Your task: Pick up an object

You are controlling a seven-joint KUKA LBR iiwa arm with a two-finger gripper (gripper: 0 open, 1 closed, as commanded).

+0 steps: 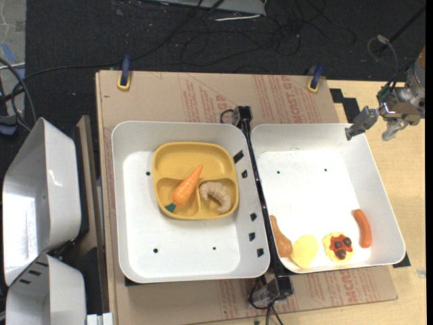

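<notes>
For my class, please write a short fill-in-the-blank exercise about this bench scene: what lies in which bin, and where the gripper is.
1. The carrot lies in the yellow divided plate, which sits in the ____ bin.
2. Next to the carrot on that plate lies a pale ____.
3. The sausage lies in the right bin, near its ____ edge as the camera sees it.
4. The gripper is at the right bin's upper ____ corner.

Missing words: left; shrimp; right; right
</notes>
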